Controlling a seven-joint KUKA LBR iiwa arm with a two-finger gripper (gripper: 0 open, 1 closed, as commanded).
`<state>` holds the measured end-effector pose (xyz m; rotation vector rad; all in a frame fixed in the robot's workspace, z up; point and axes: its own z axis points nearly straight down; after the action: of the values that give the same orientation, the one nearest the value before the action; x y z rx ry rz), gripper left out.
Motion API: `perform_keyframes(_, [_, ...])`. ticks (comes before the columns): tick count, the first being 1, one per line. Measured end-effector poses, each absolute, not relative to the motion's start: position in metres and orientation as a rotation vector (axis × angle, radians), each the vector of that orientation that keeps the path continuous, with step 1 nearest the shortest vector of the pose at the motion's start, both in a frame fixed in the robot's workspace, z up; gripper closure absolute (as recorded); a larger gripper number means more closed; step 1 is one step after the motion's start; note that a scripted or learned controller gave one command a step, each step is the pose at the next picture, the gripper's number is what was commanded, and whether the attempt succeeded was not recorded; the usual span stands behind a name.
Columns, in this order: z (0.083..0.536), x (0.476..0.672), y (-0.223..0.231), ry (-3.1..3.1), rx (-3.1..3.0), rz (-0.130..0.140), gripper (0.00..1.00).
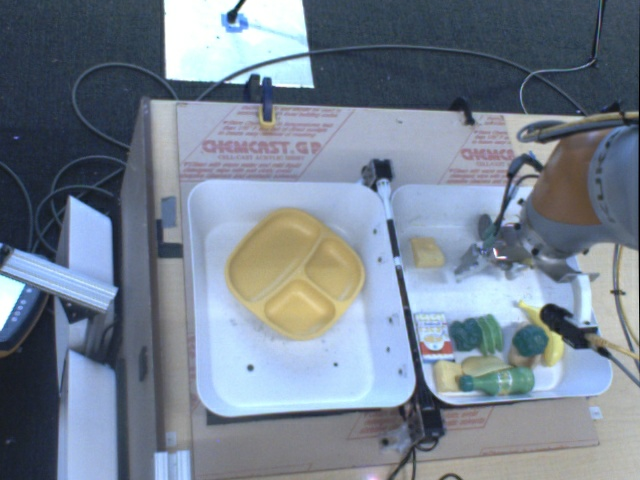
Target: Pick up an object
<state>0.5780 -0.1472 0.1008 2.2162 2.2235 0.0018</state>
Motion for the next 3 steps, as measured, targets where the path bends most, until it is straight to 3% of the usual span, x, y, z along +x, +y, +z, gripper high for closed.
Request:
perform_keyframes(1, [0.138, 0.655, -0.145, 2.225, 2.213, 0.004, 0.0])
perform_keyframes(2, [0.148, 0.656, -0.145, 2.229, 2.207, 0.003, 1.0])
perform_keyframes(3, [0.197, 0.604, -0.208, 2.221, 2.217, 0.0, 1.0])
